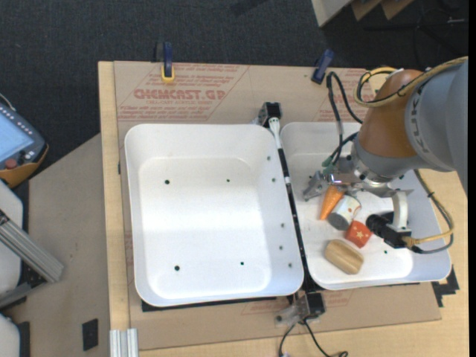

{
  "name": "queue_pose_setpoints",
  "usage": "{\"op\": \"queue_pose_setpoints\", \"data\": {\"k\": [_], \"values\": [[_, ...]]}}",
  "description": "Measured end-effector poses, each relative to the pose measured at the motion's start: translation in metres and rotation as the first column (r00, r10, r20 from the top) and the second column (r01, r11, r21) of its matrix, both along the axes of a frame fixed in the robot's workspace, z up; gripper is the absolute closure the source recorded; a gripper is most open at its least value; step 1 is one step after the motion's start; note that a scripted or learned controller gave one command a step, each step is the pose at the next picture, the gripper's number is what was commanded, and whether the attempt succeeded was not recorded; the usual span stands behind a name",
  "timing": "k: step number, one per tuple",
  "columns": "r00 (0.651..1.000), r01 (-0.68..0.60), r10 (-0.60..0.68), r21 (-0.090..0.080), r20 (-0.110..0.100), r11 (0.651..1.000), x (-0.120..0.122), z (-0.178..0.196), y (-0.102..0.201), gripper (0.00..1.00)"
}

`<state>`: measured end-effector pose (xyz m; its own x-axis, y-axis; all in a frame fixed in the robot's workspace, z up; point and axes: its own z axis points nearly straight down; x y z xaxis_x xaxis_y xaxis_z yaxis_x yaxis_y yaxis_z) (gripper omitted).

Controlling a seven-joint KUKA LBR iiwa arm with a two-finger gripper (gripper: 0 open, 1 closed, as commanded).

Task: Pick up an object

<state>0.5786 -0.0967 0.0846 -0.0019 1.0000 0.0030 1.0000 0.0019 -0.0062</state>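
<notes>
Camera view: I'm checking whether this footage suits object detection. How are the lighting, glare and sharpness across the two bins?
Camera view: lighting is even and soft; the left bin shows a brighter washed-out band across its floor, mild glare; the right bin is partly shaded under the arm, yet the orange carrot-shaped toy, red block and wooden block stay sharp; the hand looks slightly blurred.

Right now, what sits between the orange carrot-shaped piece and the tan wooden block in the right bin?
In the camera view, a small red cube lies between the carrot-shaped piece and the wooden block, beside a grey-white cylinder.

Arm (416, 117) above cluttered right bin (312, 136)
</notes>
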Motion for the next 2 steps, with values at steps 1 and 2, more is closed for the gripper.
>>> {"op": "queue_pose_setpoints", "data": {"k": [1,2], "values": [[1.000,0.002,-0.002,-0.003,0.006,1.000,0.002,0.010,-0.002,1.00],[1.000,-0.007,0.007,-0.001,0.016,1.000,0.023,0.106,0.094,1.00]]}}
